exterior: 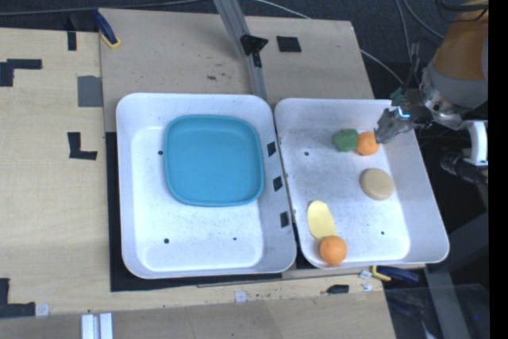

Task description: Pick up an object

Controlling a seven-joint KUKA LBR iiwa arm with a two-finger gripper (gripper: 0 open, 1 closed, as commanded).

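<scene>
The right bin (413,194) holds a green lump (344,140), a small orange ball (367,144) touching it, a beige oval piece (377,184), a yellow oval piece (320,217) and a second orange ball (332,250) near the front rim. My gripper (389,127) hangs over the bin's far right side, just right of the small orange ball. Nothing shows between its fingertips.
A blue square plate (213,159) lies in the left bin (143,202). A grey pole (230,8) slants up from between the bins at the back. Cables trail over the dark floor behind the right bin.
</scene>
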